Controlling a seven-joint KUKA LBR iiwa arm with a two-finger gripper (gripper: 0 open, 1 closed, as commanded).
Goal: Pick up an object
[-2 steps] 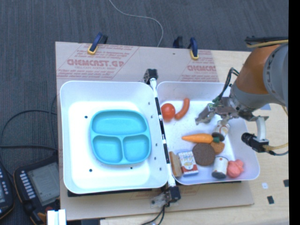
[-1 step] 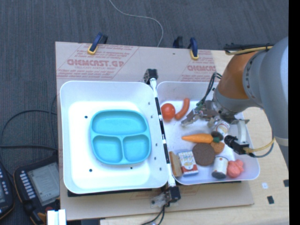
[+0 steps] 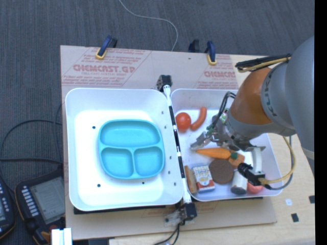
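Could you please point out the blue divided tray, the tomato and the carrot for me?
blue divided tray (image 3: 132, 148): camera view, on the ridge where its compartments meet.
tomato (image 3: 183, 120): camera view, middle of its red top.
carrot (image 3: 214, 152): camera view, middle of its orange body.

Brown bench board (image 3: 127, 68), two white bins, left bin (image 3: 82, 106), right bin (image 3: 273, 160), seemingly touching

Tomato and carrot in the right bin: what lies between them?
Bare white bin floor between the tomato and the carrot, in the camera view.
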